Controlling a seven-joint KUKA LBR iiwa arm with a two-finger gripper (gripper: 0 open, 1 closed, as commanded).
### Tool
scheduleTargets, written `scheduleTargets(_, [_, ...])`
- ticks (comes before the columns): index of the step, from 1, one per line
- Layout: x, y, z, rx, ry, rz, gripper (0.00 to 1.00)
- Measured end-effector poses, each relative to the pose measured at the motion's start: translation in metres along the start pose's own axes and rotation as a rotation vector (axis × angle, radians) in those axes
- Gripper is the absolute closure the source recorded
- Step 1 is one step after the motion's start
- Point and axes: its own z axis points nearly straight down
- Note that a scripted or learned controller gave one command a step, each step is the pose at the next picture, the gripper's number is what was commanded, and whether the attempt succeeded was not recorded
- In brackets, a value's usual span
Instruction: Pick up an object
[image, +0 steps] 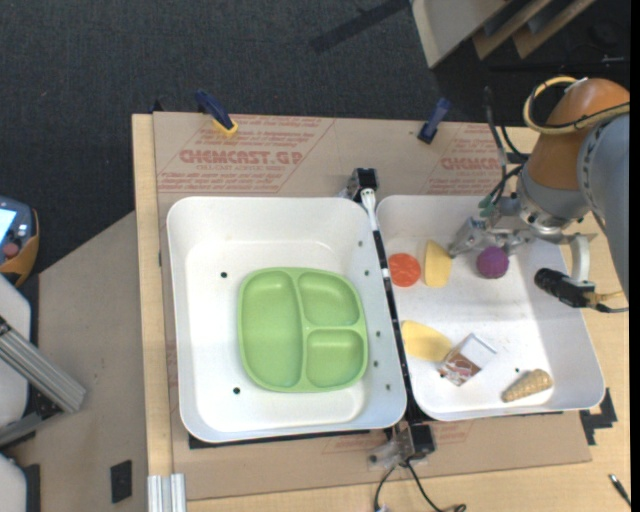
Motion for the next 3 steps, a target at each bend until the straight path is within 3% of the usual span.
scheduleTargets(1, [-0.002, 0.001, -0.018, -0.008, -0.004, 0.001, 1.0])
scheduleTargets(2, [0.064, 0.013, -0.007, -0.006, -0.001, -0.003, 1.0])
scheduleTargets(3, [0.136, 0.013, -0.114, -0.015, 0.0, -0.005, 1.0])
